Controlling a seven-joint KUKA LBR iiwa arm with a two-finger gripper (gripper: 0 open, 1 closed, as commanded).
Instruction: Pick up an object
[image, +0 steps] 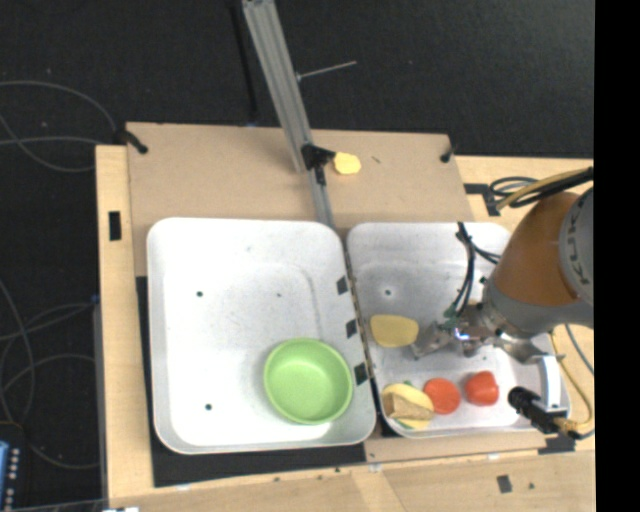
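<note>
Yellow piece (394, 330) just left of claw (440, 340), claw's grip state unclear

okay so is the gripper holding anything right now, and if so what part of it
Cannot be told. The gripper sits in the right bin just beside the yellow piece, but nothing is visibly between its fingers.

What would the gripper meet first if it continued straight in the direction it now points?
Probably the yellow potato-shaped piece: the gripper points left toward it in the right bin. Height is unclear, so it might pass above.
</note>
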